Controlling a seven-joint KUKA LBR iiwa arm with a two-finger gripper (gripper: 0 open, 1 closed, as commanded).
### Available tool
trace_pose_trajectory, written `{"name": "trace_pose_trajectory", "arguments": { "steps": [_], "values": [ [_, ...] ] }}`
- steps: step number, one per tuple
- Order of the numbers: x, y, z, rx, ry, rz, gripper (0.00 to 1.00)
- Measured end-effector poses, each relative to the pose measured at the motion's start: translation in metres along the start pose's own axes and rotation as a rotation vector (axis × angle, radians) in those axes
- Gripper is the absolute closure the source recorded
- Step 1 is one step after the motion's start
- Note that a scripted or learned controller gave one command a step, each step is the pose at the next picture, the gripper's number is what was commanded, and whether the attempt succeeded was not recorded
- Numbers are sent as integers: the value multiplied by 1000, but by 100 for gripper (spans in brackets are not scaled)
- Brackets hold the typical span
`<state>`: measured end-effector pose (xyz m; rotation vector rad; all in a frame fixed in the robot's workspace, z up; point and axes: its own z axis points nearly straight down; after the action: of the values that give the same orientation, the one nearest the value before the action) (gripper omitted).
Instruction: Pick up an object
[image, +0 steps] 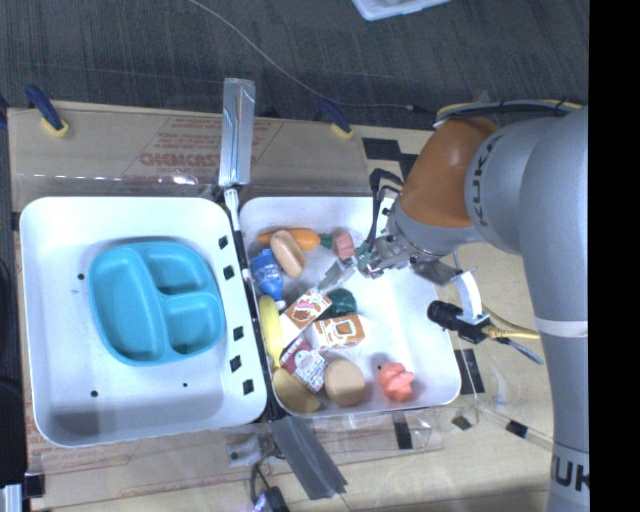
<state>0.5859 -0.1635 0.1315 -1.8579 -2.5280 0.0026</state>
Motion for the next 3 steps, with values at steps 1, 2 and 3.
{"name": "trace_pose_trajectory", "arguments": {
  "steps": [1, 2, 3],
  "values": [
    [-13, 44, 21, 3, -3, -256, 0],
    [23, 79, 36, -8, -10, -622, 0],
    [23, 80, 24, -8, -9, -626, 100]
  ]
}}
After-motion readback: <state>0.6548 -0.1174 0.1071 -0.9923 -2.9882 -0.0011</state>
